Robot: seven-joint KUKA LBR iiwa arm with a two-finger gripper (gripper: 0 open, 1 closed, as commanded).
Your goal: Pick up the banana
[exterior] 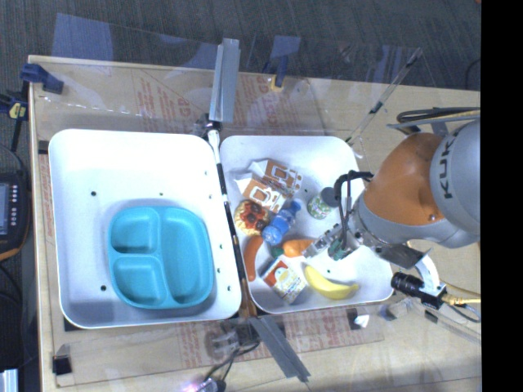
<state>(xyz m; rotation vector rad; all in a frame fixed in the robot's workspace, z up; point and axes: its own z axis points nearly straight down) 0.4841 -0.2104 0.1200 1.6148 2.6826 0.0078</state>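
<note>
Yellow banana [330, 284] lies just below jaws [337, 246].

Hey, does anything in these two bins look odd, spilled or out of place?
Nothing looks spilled or damaged. The right bin holds a loose jumble: the banana at its front edge, snack packets and a blue bottle lying tilted. The left bin holds a blue divided tray sitting flat. The claw is just above the banana.

Banana [330, 284] in right bin [372, 294], near front wall; tray [161, 256] in left bin [73, 163].

"KU" on arm [458, 174] (partial), grey housing
</note>
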